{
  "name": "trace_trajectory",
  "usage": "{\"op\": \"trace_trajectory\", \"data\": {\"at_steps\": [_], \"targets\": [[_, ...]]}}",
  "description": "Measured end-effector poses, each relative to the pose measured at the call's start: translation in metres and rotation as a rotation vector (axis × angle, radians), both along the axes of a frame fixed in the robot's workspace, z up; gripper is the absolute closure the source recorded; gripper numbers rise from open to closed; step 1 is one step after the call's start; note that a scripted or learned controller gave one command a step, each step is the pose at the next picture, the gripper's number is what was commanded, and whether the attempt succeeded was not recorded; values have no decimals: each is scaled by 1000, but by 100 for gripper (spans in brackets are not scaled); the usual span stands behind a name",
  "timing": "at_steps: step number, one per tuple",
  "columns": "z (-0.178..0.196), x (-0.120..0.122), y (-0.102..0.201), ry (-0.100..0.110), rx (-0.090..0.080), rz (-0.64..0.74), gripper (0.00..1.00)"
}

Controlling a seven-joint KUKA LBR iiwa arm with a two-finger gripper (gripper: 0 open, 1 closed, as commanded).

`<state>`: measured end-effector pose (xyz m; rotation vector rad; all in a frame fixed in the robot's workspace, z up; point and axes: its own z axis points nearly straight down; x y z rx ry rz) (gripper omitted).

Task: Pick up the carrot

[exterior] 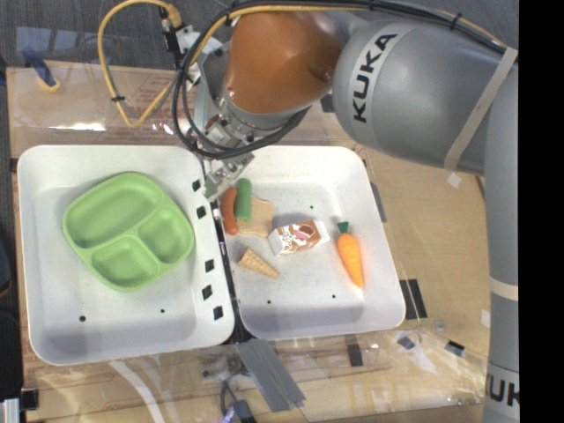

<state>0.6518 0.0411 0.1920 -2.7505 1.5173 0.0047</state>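
The small orange toy carrot with a green leafy top (351, 256) is seen lying flat near the right wall of the right-hand shallow white plastic bin (300, 320), its green end pointing far and its tip pointing near, with bare bin floor around it. Just to its left lies a small printed white snack packet (296, 237), apart from the carrot; farther left are a tan wafer cone (257, 263), a beige slice-shaped piece (257, 218), a reddish-brown sausage-shaped toy (229, 210) and a short dark green piece (243, 189). The gripper (222, 176) is placed at the far left corner of that bin, above the sausage and green piece and well apart from the carrot; whether it is open or shut cannot be told, as the metal parts are tangled with cables and shadowed by the orange band of the grey arm (423, 77). The reaching step is judged to be in hand, with nothing grasped yet; a move to the right and nearer would be called for, followed by a descent with the grip set across the carrot's narrow width. In the left white bin (53, 324) a light green divided plastic plate (129, 229) is held. The bins rest on a cardboard-coloured desk (432, 236) marked with tape, with a yellow cable (115, 51) looped at the far side.
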Motion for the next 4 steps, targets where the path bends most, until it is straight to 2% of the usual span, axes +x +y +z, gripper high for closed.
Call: {"op": "trace_trajectory", "data": {"at_steps": [1,2,3,4], "targets": [[-1,-27,-59,3,-1,226,100],[0,-12,-74,-4,1,533,100],[1,5,-65,-10,1,723,100],[-25,5,-157,-9,1,653,100]]}}
